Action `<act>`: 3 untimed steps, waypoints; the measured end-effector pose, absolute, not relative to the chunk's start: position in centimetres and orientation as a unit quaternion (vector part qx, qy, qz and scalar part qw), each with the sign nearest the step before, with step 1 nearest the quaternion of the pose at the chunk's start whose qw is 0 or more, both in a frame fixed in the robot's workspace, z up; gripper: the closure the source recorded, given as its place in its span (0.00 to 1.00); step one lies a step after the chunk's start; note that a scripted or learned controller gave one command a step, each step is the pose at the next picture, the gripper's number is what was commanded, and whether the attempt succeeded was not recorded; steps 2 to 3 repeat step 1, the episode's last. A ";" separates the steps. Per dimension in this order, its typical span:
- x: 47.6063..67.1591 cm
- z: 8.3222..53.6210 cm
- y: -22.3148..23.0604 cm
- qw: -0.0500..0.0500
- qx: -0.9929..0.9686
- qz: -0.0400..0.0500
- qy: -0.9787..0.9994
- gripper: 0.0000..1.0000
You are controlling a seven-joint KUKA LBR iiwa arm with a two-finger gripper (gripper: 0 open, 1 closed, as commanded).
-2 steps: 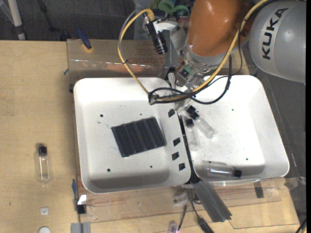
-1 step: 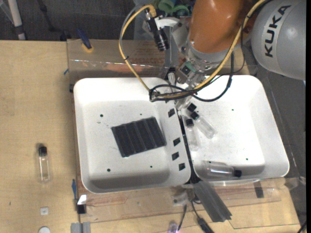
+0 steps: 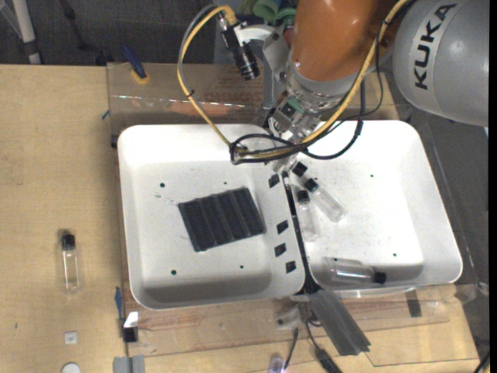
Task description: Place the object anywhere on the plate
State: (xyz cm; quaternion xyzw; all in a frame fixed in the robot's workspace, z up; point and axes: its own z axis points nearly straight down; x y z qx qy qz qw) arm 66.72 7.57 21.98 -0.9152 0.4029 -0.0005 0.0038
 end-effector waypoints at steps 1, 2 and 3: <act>66.7 18.5 8.8 0.002 -0.925 0.002 0.381 1.00; 66.7 18.5 8.8 0.002 -0.925 0.002 0.381 1.00; 66.7 18.5 8.8 0.002 -0.925 0.002 0.381 1.00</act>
